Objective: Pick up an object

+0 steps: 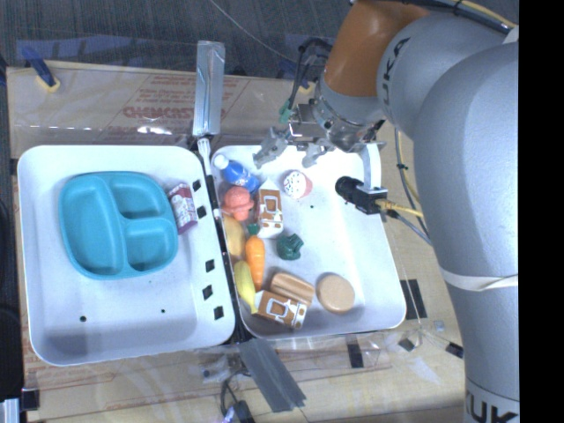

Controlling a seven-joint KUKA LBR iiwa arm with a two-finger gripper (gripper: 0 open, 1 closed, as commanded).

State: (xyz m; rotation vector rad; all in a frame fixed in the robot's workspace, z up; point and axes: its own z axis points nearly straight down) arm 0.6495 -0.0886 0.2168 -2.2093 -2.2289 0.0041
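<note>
- Two white bins side by side: left bin (53, 324), right bin (379, 271).
- In left bin: blue divided tray (119, 223); small dark packet (183, 208) at its 3 o'clock.
- In right bin: carrot (255, 259), green toy (290, 246), round tan piece (336, 293), orange-and-white box (270, 211).
- Gripper (291, 152) over right bin's 12 o'clock edge, fingers spread, nothing between them.
</note>
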